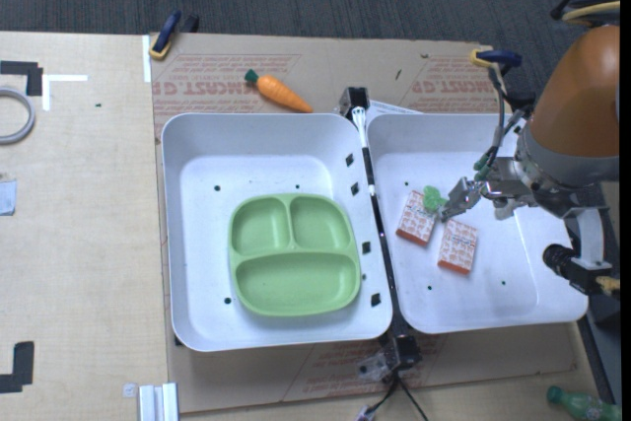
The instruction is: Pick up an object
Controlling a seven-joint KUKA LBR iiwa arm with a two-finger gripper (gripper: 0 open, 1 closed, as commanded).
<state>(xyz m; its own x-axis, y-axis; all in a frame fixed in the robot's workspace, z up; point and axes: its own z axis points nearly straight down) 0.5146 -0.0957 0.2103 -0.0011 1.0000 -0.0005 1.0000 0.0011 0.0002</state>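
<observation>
In the right bin (513,296) lie two small orange-and-white boxes, one (416,217) near the bin's left wall and one (458,245) just right of it. A small green object (432,200) sits at the upper edge of the left box. My gripper (456,203) reaches in from the right and hangs low over the bin, its tip right beside the green object and above the gap between the two boxes. Nothing shows as held.
The left bin (197,173) holds a green divided plate (294,254). A toy carrot (279,91) lies on the cardboard behind the bins. Blue clamps (166,33) (498,59) sit at the cardboard's back corners. The arm's orange band (587,94) looms over the right bin's far right.
</observation>
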